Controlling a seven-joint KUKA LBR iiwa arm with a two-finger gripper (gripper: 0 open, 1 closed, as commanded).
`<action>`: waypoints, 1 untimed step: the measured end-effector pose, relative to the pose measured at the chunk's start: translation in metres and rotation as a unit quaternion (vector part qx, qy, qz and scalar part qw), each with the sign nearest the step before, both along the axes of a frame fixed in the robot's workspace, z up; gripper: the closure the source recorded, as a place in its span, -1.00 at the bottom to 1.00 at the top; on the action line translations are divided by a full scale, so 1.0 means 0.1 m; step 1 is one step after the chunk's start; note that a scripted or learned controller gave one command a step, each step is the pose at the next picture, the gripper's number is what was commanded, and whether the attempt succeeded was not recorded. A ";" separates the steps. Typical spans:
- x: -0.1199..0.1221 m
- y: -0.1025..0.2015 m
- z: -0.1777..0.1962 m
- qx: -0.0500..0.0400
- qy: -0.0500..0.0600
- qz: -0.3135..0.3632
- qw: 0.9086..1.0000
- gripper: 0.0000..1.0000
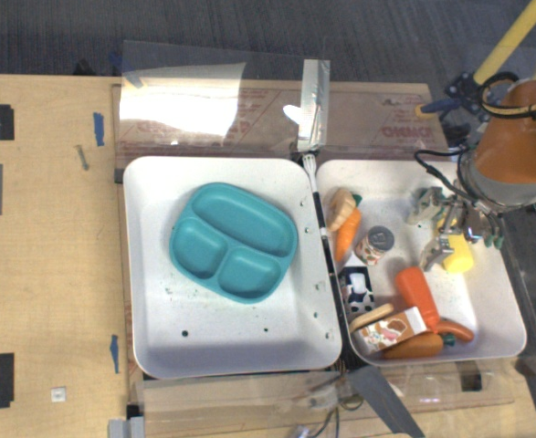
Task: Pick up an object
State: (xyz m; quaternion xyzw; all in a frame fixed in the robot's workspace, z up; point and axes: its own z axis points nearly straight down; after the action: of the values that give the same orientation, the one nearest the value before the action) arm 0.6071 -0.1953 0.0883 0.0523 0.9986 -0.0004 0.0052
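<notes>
Meanwhile the end effector [452, 229], grip state unclear, hangs touching the yellow toy [458, 257].

I see open floor around the teal divided plate [235, 241] in the left bin [149, 318]. The right bin [505, 322] is crowded; toys pack its near and left sides.

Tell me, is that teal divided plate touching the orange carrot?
Apart. In the camera view the teal plate lies in the left bin, and the carrot lies in the right bin, with both bins' rims between them.
</notes>
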 end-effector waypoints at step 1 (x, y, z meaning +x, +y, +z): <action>-0.16 0.60 0.01 0.001 -0.001 -0.010 1.000 -1.00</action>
State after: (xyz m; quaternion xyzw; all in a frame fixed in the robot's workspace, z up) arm 0.5911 -0.1348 0.0894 0.0619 0.9981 0.0007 0.0057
